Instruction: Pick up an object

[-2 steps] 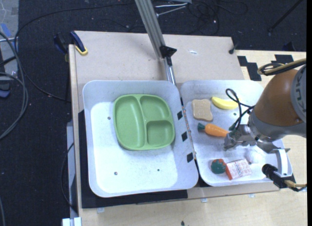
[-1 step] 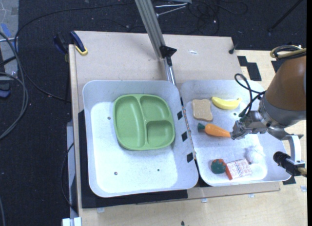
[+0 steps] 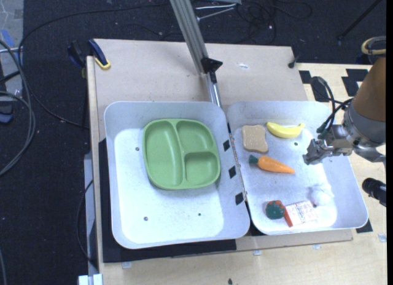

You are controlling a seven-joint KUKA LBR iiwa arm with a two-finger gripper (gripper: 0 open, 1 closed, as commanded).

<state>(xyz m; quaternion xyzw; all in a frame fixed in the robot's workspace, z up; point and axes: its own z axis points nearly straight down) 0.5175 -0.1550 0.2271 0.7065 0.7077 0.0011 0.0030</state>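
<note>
A: We're looking down on the desk (image 3: 153, 62) with its 2 white bins, and the claw (image 3: 314, 153) hangs low over the right bin (image 3: 344, 216), near its right side. We can't tell its state from up here.

B: Agreed, too small and dark to call. We'd judge the carrot (image 3: 275, 165) the likeliest pick: it lies just beside the claw, orange, tapered, smooth like moulded plastic.

A: We've also got the banana (image 3: 285, 130) above it, curved and glossy yellow, and the bread slice (image 3: 254, 138), flat and tan, matte.

B: Loose scatter, nothing stacked, which we'd say suits a program grabbing whatever it lands on. Lower down sits a small red-and-white carton (image 3: 302, 214) touching a round red-and-green fruit (image 3: 274, 209).

A: And the left bin (image 3: 123, 216) carries the green plate (image 3: 182, 153), 3 compartments, rounded corners, parked well apart from the action.
</note>
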